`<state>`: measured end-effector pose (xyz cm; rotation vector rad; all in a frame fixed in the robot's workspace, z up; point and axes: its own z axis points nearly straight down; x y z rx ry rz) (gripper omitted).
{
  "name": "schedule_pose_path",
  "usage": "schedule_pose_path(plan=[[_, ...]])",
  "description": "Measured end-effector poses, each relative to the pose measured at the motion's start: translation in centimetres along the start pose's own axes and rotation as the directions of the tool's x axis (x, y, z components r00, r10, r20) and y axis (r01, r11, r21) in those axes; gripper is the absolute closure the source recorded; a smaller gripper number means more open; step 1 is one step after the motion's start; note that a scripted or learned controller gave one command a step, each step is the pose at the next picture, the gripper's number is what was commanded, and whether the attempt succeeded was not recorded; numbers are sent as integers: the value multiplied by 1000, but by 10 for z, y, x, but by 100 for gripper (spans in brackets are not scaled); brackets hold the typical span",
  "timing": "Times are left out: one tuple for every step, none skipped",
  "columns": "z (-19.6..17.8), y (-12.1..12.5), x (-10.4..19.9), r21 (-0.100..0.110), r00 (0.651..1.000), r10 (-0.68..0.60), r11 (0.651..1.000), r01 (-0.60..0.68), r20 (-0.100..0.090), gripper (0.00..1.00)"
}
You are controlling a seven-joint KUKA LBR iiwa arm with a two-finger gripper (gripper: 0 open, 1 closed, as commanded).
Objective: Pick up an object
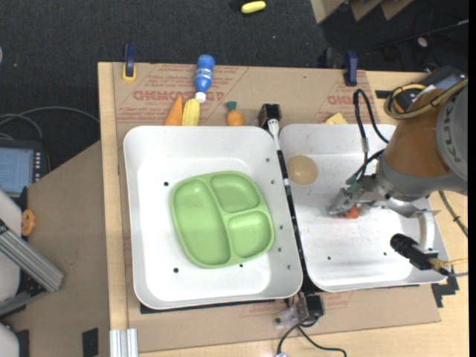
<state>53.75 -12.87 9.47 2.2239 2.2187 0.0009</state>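
While the bench (110, 222) carries its two white bins, all the action sits on one side. The left bin (149, 155) has the green plate (222, 218) square in its middle, well apart from the tool and, I'd judge, out of the running. The right bin (372, 274) is where the arm (416, 155) reaches in from the right edge, wrist bent low over the floor of the bin. Two candidates lie here. The bigger one, a tan disc (302, 170), rests near the bin's upper left corner, up and to the left of the tool and clearly apart from it. Now the gripper (343, 205): it hangs about mid-bin, pointing left and down. How wide it stands, I can't tell, and I can't see anything held in it either. Right at its tip, on the lower right side, sits the red bit (352, 213), touching the tool or just beside it; which of the two is too fine to call. That's the relation that matters. The red bit looks like the target, almost under the tool, so the coming move reads as a short drop and a squeeze, not a reach across. Its long axis is too small to make out, so alignment is a gamble.
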Motion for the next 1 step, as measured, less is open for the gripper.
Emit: schedule_pose_path(plan=[[-95,24,89,-9,1000,-11,1000,11,0,100]])
